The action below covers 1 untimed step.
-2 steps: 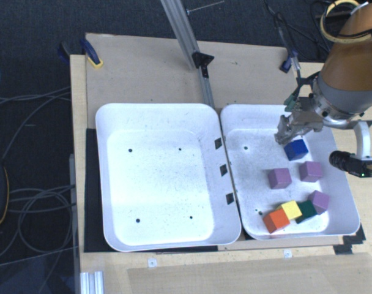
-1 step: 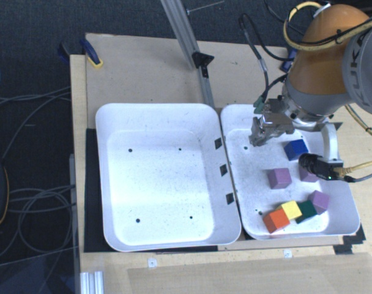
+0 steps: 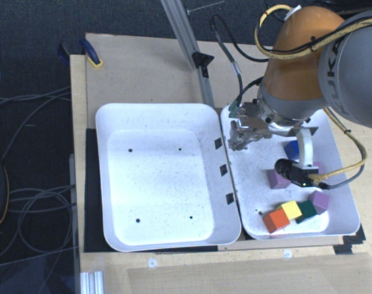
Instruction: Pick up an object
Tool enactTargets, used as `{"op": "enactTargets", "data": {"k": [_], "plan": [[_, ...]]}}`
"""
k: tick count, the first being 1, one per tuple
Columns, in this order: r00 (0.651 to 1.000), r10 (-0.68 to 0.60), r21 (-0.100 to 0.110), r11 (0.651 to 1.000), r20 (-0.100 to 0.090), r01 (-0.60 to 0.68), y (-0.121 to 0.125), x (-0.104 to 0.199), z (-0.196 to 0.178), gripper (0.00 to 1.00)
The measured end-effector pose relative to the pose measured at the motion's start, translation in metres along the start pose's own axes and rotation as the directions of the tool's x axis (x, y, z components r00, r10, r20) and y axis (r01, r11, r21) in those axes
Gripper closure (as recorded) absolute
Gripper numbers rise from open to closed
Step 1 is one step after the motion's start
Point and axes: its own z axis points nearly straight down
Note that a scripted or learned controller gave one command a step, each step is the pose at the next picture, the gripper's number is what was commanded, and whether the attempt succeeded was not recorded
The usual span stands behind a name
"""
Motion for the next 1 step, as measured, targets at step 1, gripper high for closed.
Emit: {"op": "enactTargets", "data": {"k": [1], "plan": [[1.0, 0.002, 0.001, 1.0, 0.001, -0.002, -0.0058, 0.0442, 0.0051, 1.0]]}}
